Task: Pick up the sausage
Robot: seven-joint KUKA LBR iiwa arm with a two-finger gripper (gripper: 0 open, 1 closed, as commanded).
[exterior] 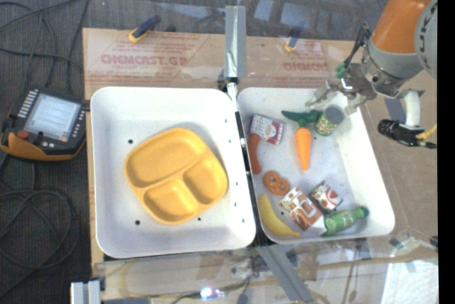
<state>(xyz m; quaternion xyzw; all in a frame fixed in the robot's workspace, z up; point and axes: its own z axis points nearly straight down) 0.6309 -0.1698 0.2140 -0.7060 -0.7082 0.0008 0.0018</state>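
The sausage [254,153] is found lying along the left wall of the right bin [380,185], just below a small red carton [266,128]. A carrot [303,144] is seen to its right and a pretzel [276,182] below it. The gripper [340,93] is positioned over the bin's upper right corner, beside a can [328,121]; nothing is seen held.
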